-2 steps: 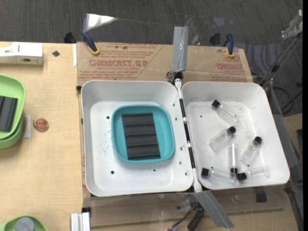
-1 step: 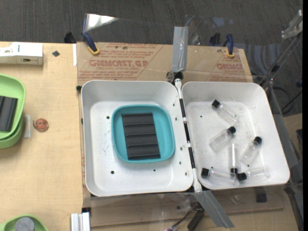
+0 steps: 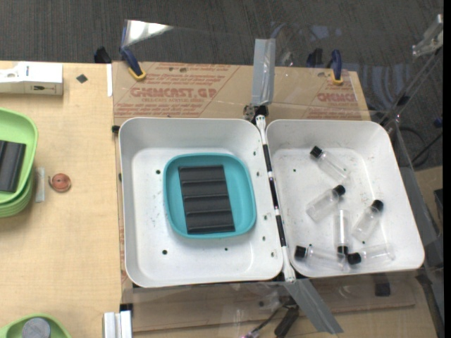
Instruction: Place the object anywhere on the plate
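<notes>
Fixed overhead view of the table (image 3: 70,259), read from left to right. At the far left edge lay a green tray (image 3: 17,129) with a dark block in it, and just beside it on the bare wood sat a small reddish disc (image 3: 60,182); neither belonged to the task. The left bin (image 3: 141,196) held the plate (image 3: 244,189), a teal dish with rounded corners set near the middle of the bin floor and carrying a black ribbed insert (image 3: 205,198) that covered most of its well. No task object rested on the plate or elsewhere in that bin. The right bin (image 3: 296,167), touching the left one along the shared rim, held the candidate objects: several clear vials with black caps, all lying on their sides. One vial (image 3: 325,158) lay apart toward the back; another (image 3: 325,203) lay aslant near the centre; a third (image 3: 341,232) pointed toward the front, close beside a fourth (image 3: 368,219); further vials crowded the front wall, among them one (image 3: 313,254) at the front left corner. The step in hand was judged to be the very start of the task, the pick, with nothing yet carried across. The next move probably called for choosing an isolated vial, the rear one being the least crowded, gripping it across its narrow barrel, lifting it over the shared rim and lowering it onto the insert; round, clear glass was likely to roll or slip.
</notes>
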`<state>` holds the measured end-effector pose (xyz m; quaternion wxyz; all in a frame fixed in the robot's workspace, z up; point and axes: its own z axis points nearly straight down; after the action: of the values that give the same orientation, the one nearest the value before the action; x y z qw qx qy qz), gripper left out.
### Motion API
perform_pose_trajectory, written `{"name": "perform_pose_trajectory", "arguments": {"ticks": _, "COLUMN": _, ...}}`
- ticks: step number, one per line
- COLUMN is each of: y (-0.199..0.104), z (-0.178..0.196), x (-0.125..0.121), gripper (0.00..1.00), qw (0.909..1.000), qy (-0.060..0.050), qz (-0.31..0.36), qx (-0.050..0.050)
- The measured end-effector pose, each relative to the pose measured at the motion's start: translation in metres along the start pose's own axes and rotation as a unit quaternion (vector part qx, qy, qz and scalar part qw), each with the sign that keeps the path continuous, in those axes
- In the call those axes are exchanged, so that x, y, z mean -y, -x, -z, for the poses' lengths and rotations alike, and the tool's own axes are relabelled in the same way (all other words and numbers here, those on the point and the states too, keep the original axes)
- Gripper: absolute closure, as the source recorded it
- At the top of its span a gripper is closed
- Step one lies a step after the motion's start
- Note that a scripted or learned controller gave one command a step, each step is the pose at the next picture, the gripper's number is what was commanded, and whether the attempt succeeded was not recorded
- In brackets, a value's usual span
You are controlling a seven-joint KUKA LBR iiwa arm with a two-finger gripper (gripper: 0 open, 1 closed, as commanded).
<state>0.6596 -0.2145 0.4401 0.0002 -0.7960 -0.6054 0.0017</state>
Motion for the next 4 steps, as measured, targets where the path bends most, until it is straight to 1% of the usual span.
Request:
{"name": "perform_pose_trajectory", "arguments": {"ticks": 1, "y": 0.0000, "z": 0.0000, "x": 0.0000, "gripper": 0.00, "qw": 1.0000, "qy": 0.000, "qz": 0.000, "qx": 0.000}}
{"name": "perform_pose_trajectory", "arguments": {"ticks": 2, "y": -0.0088, "z": -0.0010, "x": 0.0025, "gripper": 0.00, "qw": 0.9977, "qy": -0.001, "qz": -0.067, "qx": 0.000}}
{"name": "perform_pose_trajectory", "arguments": {"ticks": 3, "y": -0.0002, "z": 0.0001, "x": 0.0001, "gripper": 0.00, "qw": 0.9903, "qy": 0.000, "qz": -0.139, "qx": 0.000}}
{"name": "perform_pose_trajectory", "arguments": {"ticks": 4, "y": -0.0061, "z": -0.0007, "x": 0.0019, "gripper": 0.00, "qw": 0.9794, "qy": -0.001, "qz": -0.202, "qx": 0.000}}
